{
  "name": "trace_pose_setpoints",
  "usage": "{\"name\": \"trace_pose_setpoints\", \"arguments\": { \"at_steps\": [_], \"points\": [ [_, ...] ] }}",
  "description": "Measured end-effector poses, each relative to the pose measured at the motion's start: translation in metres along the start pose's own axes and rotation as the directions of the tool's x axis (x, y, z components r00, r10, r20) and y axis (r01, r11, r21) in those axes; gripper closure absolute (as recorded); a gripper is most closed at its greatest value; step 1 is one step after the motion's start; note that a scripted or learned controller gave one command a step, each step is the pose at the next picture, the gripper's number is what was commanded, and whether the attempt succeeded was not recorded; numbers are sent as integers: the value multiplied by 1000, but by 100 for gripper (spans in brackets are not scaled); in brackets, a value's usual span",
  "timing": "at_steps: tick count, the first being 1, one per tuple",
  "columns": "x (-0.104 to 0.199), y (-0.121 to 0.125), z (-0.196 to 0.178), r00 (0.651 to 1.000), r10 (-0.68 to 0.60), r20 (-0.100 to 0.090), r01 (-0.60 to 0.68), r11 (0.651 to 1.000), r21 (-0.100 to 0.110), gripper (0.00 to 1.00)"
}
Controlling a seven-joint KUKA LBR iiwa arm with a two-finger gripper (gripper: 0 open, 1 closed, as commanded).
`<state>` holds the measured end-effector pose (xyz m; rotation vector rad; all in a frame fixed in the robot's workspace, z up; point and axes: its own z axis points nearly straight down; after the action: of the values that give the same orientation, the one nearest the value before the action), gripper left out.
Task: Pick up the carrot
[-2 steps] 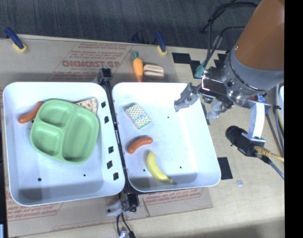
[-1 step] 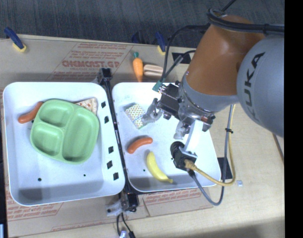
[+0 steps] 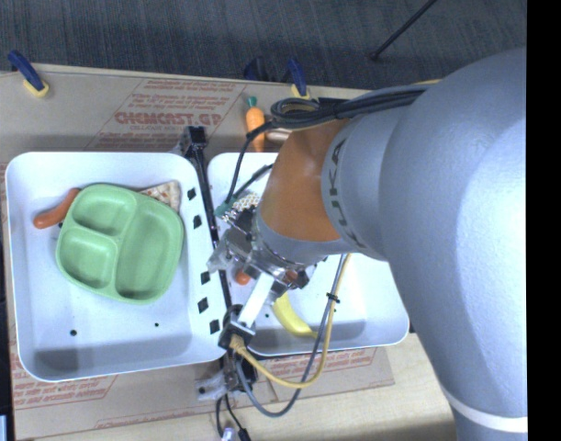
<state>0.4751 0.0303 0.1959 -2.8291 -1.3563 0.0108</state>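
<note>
The carrot (image 3: 253, 118) looks small, light, stiff, probably slick plastic; best pinched across its thick middle. Whether the gripper (image 3: 239, 274) is spread, I cannot tell

The arm (image 3: 409, 191) covers most of the right bin (image 3: 376, 324), and the frame's right and bottom edges cut the arm off. The gripper's fingers are hidden beneath the wrist. The green plate (image 3: 121, 242) overlaps an orange item (image 3: 52, 213) and a tan item (image 3: 165, 192); neither can be identified.
</note>
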Motion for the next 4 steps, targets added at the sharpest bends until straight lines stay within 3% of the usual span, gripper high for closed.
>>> {"name": "trace_pose_setpoints", "arguments": {
  "at_steps": [1, 2, 3, 4],
  "points": [
    [-52, 86, -22, 999, 38, -3, -38, 999, -3, 0],
    [-49, 72, -153, 987, 158, -4, -158, 987, -3, 0],
    [-46, 37, -196, 990, 142, -4, -142, 990, -3, 0],
    [-54, 42, -248, 967, 253, -5, -253, 967, -3, 0]
  ]
}}
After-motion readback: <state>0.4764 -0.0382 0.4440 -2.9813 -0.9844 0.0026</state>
